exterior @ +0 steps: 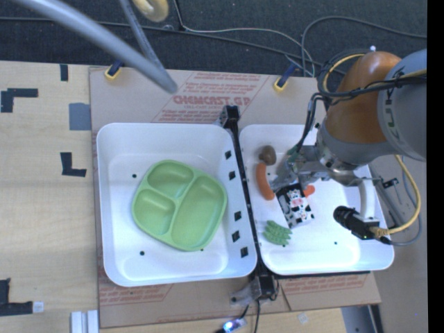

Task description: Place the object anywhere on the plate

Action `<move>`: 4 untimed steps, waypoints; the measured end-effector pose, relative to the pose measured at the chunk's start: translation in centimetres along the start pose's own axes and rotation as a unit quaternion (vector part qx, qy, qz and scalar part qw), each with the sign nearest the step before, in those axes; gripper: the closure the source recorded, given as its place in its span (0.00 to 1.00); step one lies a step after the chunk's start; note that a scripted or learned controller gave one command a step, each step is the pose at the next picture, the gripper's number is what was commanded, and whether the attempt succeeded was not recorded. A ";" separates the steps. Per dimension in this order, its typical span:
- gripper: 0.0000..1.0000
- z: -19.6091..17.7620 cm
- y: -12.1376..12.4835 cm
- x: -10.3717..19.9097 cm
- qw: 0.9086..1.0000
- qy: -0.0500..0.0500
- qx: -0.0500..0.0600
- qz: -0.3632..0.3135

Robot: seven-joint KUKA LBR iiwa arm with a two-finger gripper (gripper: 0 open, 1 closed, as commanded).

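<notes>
The pick step is judged in hand: the gripper [295, 201] is lowered into the right bin [374, 259] beside the sausage [264, 181], its state cannot be told, and a carry to the plate [180, 205], left of centre, is called for next

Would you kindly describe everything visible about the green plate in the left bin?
The light green divided plastic plate looks like a smooth, matte tray of rounded-rectangle shape with three compartments: two smaller ones toward its upper left and one larger one toward its lower right, parted by raised ridges. It lies flat, turned at an angle to the walls, near the middle of the left shallow white bin. Its compartments hold nothing, and only the bin floor touches it.
</notes>
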State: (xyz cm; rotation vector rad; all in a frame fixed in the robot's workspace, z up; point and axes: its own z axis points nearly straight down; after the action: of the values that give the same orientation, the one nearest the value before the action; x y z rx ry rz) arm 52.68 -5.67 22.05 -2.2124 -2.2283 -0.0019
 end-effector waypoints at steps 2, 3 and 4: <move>1.00 -0.9 -0.6 9.4 1.000 0.000 0.001 0.000; 1.00 -0.7 0.6 15.2 1.000 0.000 0.001 0.000; 1.00 -0.1 1.0 19.8 1.000 -0.001 0.001 0.000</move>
State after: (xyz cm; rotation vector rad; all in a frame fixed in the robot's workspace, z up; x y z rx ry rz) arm 53.51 14.16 22.23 -2.2127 -2.2270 0.0029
